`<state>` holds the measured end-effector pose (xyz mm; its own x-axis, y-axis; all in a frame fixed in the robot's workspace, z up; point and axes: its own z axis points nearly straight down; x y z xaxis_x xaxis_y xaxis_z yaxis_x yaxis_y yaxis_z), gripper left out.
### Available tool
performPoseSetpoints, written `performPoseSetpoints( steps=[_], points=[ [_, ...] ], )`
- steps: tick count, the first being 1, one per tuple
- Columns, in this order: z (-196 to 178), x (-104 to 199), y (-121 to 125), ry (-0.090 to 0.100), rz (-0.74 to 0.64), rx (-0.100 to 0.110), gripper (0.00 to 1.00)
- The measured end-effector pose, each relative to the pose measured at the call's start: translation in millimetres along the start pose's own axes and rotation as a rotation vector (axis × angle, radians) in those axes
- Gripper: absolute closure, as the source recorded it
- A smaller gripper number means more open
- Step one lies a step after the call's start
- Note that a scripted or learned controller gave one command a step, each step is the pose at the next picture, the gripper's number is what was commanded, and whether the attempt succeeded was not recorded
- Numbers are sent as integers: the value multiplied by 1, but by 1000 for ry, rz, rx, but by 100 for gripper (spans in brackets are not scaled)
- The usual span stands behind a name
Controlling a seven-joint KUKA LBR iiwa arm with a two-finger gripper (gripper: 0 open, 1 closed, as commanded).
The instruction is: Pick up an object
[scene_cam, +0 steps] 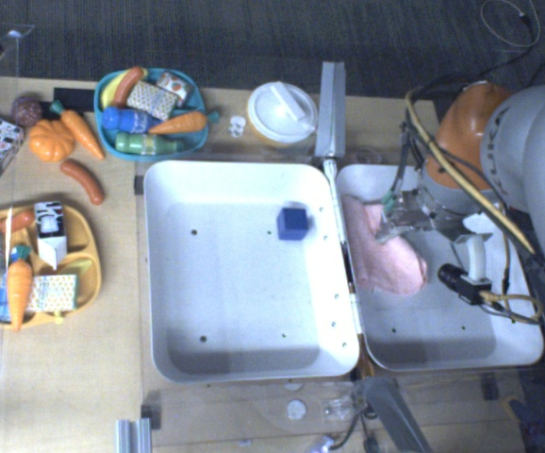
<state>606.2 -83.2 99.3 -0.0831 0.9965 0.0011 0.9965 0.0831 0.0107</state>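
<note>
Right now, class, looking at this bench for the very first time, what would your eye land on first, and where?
Most likely the small blue cube, alone in the upper right of the left bin. Next, the grey arm with its orange band, reaching in from the right, its gripper at a soft pink cloth in the right bin. Bright toy food fills a blue bowl and a yellow tray at the left.

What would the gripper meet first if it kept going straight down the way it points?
Most likely the pink cloth in the right bin: the gripper hangs over the cloth's upper edge, pointing down. Depth is unclear from this slanted view, so it may already touch it.
</note>
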Motion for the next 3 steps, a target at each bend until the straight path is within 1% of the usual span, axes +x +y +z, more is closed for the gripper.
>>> performPoseSetpoints(
  steps=[1,2,3],
  points=[
    [-83,33,68,-1,-275,9,100],
    [-88,-27,63,0,-359,9,100],
    [-8,-54,59,2,-484,11,100]
  ],
)
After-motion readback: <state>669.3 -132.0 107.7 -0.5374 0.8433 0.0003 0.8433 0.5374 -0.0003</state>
